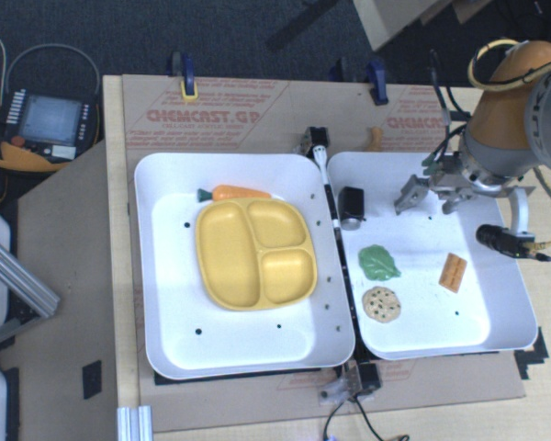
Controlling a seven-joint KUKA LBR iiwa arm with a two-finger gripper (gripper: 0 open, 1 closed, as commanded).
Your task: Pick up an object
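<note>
Two bins sit side by side. In the left bin a divided plate lies in the middle, a carrot just beyond its far edge. In the right bin a leaf lies near left, a cookie nearer still, a cracker to their right

Both white bins look like smooth, faintly glossy plastic — so does the yellow divided plate. The bench sheet beneath looks matt brown cardboard — the cookie looks rough.
</note>
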